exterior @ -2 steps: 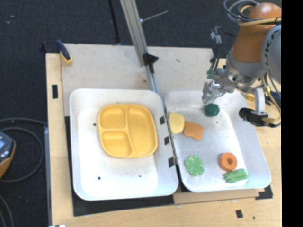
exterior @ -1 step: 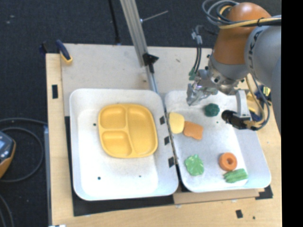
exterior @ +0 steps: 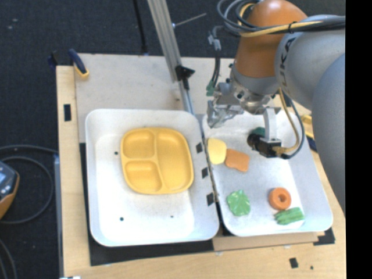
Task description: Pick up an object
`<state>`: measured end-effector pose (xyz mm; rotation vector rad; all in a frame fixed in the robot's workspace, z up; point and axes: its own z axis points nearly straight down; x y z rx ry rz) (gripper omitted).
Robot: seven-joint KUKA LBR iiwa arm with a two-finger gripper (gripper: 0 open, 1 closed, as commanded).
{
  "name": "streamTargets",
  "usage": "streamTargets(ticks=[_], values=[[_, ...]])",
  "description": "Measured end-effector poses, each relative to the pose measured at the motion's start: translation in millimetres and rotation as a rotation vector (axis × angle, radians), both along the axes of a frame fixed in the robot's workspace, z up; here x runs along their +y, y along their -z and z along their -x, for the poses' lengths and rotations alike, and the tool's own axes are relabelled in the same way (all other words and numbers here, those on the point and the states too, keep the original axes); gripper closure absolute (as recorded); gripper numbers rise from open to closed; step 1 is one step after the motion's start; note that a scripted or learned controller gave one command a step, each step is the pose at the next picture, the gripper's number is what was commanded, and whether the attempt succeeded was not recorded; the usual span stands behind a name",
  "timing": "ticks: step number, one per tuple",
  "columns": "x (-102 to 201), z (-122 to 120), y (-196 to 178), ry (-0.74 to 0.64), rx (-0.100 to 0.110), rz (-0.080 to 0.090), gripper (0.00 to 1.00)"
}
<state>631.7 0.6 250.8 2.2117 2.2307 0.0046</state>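
Light is even and fairly bright from overhead, soft enough that shadows stay faint — a thin dark rim shows under the yellow tray point(exterior: 157, 159) and beside the small pieces in the right bin point(exterior: 302, 179). The white bins come close to washing out, and the orange band point(exterior: 263, 36) carries a mild sheen. The whole picture is slightly soft and grainy — the dark floor point(exterior: 70, 16) shows speckled noise.

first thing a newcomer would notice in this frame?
Probably the yellow divided tray, alone in the left bin. Next, the grey arm with its orange band, its hand hanging over the right bin's far left corner. That bin holds small toys: a yellow piece, an orange block, an orange ring and two green pieces.
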Motion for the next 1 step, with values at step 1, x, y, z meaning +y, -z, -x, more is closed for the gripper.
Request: streamTargets(ticks=[1], values=[[57.0,2.7,-6.8,0.000,0.000,0.000,1.00]])
